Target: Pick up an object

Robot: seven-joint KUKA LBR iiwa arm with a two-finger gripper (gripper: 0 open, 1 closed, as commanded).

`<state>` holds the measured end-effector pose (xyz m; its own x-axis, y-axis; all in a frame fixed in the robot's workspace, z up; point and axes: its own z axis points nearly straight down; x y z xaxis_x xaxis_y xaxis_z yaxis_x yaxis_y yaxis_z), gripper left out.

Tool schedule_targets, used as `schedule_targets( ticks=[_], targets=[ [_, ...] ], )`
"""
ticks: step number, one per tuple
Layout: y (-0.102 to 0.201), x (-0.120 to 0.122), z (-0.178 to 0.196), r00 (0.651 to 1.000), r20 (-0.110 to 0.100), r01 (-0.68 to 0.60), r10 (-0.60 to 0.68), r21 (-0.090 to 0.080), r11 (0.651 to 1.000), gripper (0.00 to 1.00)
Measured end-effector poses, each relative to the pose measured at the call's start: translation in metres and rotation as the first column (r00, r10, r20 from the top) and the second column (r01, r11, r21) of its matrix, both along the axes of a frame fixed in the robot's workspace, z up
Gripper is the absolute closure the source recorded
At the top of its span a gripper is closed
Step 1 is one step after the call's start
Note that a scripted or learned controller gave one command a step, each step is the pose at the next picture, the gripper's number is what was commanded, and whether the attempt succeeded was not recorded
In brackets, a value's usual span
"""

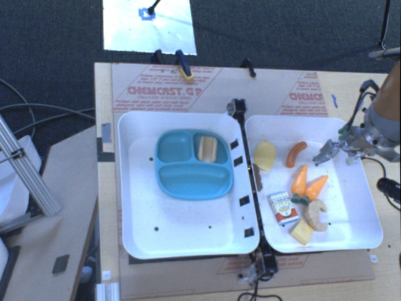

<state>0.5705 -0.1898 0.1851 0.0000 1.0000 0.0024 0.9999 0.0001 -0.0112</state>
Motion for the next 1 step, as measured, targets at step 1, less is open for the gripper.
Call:
schedule_targets(
  ticks=[1],
  targets=[
    [0.0004,0.0032,0.0073,1.0,0.013,-0.003,0.003,-0.003,1.0,0.0]
  ],
)
